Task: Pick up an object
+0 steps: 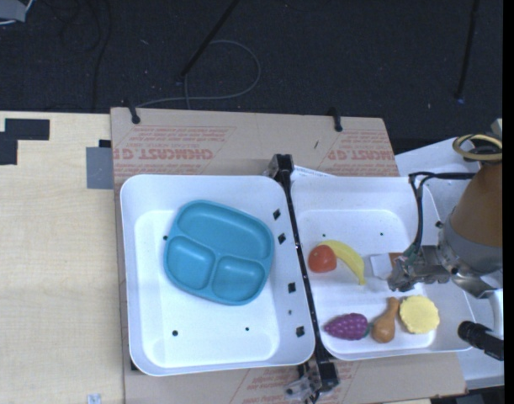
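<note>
Count of things on the bench: two bins, one tray, five toy foods.

There are two white bins, the left bin (147, 225) and the right bin (357, 200). One blue divided tray (219, 251) is present. The toy foods are one red tomato (321, 259), one yellow banana (349, 259), one purple grape bunch (347, 326), one chicken drumstick (386, 322) and one yellow round piece (419, 315).

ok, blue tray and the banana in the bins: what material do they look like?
Blue tray: looks like moulded plastic, matte to satin; uniform colour, rounded compartments. Banana: likely toy plastic, smooth; flat even yellow, no markings. Too small to tell whether it is hard or soft.
</note>
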You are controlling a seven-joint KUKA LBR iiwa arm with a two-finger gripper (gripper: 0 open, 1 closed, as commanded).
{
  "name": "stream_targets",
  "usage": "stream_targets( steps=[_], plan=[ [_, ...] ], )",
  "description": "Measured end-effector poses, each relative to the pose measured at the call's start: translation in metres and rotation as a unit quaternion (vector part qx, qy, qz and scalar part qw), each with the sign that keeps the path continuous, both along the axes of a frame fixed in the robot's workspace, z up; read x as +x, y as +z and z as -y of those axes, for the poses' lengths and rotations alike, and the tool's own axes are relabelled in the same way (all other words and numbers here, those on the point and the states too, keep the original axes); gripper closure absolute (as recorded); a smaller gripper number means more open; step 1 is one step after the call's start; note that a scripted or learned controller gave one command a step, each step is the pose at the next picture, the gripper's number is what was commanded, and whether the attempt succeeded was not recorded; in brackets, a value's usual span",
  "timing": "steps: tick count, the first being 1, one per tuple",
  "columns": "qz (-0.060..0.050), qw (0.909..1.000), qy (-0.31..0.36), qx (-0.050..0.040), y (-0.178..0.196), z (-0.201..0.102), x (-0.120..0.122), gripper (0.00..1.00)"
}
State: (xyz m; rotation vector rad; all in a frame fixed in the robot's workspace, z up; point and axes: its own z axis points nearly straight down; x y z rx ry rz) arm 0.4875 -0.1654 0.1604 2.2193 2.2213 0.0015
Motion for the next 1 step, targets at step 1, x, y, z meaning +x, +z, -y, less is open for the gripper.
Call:
stream_targets(
  steps=[1],
  plan=[
    [0.000,1.0000,0.000,0.0001,0.0431,-0.0038,-0.0006,1.00]
  ],
)
